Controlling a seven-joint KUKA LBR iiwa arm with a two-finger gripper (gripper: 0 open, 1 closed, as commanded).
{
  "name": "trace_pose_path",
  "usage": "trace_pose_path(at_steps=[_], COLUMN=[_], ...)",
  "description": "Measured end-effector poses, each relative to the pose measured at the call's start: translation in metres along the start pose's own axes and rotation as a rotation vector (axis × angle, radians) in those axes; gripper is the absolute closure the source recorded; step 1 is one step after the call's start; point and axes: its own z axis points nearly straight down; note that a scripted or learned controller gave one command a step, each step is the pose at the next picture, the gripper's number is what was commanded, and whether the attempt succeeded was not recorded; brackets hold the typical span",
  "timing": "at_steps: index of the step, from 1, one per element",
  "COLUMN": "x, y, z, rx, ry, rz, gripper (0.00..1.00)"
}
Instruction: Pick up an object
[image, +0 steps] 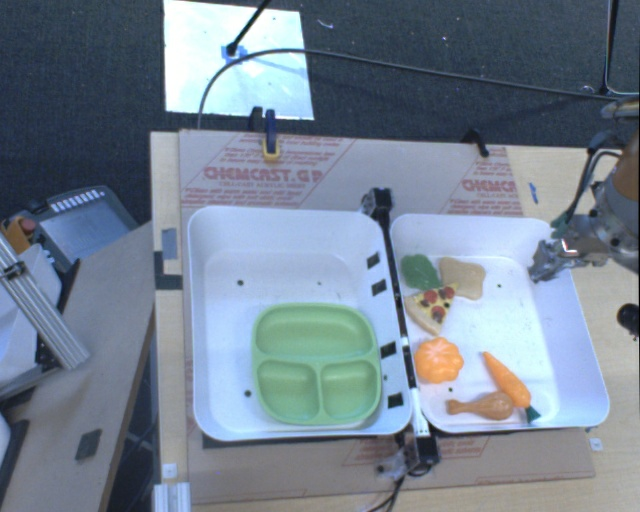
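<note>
Dark carpet is surrounding the pale wooden surface (120, 300), which is carrying two white bins side by side. The pincer (548, 262) is hanging at the right bin's (585, 385) far right rim; whether it is apart or together cannot be told, and nothing is showing between its tips. Nearest the camera, well below and left of the pincer, a drumstick (482, 406) and a carrot (508, 382) are lying just beside each other. An orange pumpkin (437, 360) is sitting further left. A pizza slice (430, 308), a tan bread piece (461, 277) and a green leaf (420, 270) are clustering left of the pincer. Far left, the left bin (215, 250) is holding a green divided plate (317, 362).
</note>
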Motion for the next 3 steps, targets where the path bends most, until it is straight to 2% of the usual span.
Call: trace_pose_path(at_steps=[1, 2, 3], x=[0.046, 0.101, 0.154], y=[0.021, 0.04, 0.056], z=[0.012, 0.007, 0.023], rx=[0.005, 0.004, 0.005], ry=[0.003, 0.004, 0.003], rz=[-0.004, -0.005, -0.005], gripper=[1.0, 1.0, 1.0])
